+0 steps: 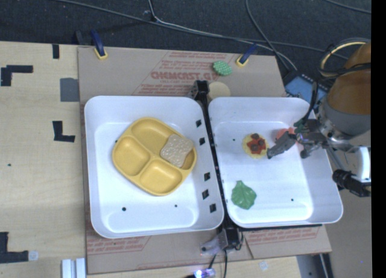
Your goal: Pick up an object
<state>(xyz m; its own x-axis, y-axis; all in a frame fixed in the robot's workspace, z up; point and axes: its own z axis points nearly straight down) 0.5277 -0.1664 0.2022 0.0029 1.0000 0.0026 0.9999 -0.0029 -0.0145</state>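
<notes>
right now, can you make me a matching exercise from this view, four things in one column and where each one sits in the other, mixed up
Things:
1. yellow tray
2. cracker
3. green leaf toy
4. green dotted piece

Places:
A. on the cardboard behind the bins
B. in the left bin
C. in the right bin, near its front
D. on the yellow tray

Pairs: 1-B, 2-D, 3-C, 4-A

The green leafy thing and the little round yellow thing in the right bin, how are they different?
The green leafy thing is plain green with a ragged edge; the little round yellow thing is yellow with red and dark bits on top. The green one lies nearer the bin's front; the yellow one lies close beside the gripper. Both lie flat in the right bin.
</notes>
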